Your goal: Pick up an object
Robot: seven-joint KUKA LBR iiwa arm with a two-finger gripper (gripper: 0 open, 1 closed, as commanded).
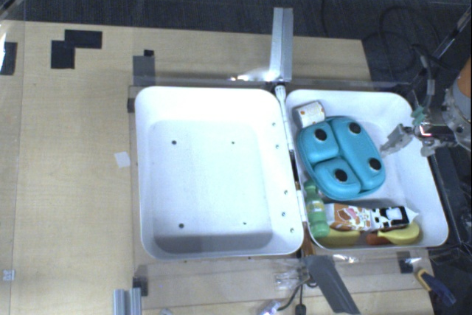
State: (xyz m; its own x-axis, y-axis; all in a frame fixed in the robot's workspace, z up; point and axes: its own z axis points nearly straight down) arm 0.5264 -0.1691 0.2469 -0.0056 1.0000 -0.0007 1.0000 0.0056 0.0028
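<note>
The right bin [413, 105] holds several objects. A large turquoise four-lobed toy [341, 156] with dark dots lies in its middle. A small white and tan box [310, 113] sits at the back left corner. Along the front wall lie a green bottle [316, 210], a printed snack packet [366, 217] and a yellow banana-like piece [404, 234]. My gripper [404, 136] hangs over the bin's right side, just right of the turquoise toy and apart from it. Nothing shows in its grasp.
The left bin [147, 158] stands beside the right one, with a metal post [282, 44] at the back between them. Cables [428, 63] trail near the arm at the right. A wooden bench top [66, 173] stretches to the left.
</note>
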